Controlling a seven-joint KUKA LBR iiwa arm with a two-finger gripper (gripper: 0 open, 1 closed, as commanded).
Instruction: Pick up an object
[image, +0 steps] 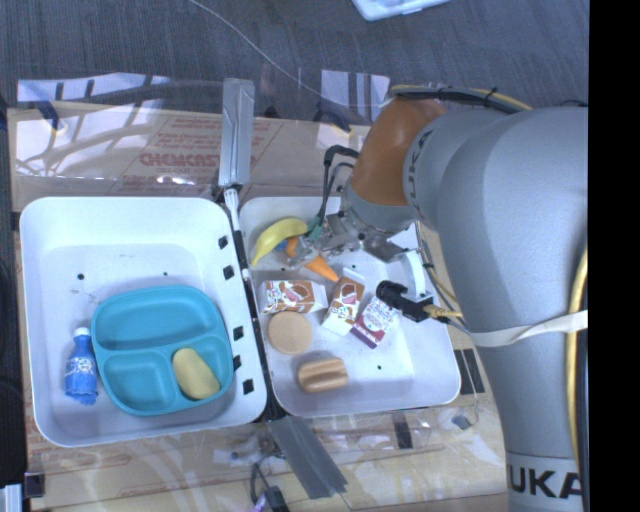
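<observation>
Arm (500, 200) cut off at right and bottom edges; jaws lost in clutter over the banana (277, 238) and carrot (321, 268), stance unreadable. Print on the three snack packets (343, 304) too small to read. Bottle (81, 368) label blurred

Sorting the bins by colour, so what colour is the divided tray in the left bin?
Light blue, a turquoise shade; the divided tray shows best in the camera view.

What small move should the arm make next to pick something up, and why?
Probably a short descent. The gripper hangs low in the right bin, between the banana and the orange carrot-like piece, with nothing seen between its fingers. Which of the two it aims at is unclear.
</observation>
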